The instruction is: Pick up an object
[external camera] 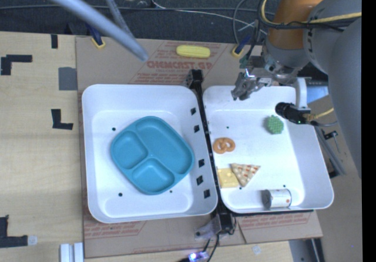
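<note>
While the tool [242, 91] hovers over the right bin [305, 155], its state is unclear.

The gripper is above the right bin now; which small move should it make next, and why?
Probably a short move toward the green ball, then down. The gripper hangs over the far edge of the right bin with nothing under it, and the ball is the nearest thing, lying apart from the pretzel.

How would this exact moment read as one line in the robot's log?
pincer: over right bin's far-left corner | holding: nothing seen | right bin: green ball, pretzel, pizza slice, can | left bin: blue tray
</note>
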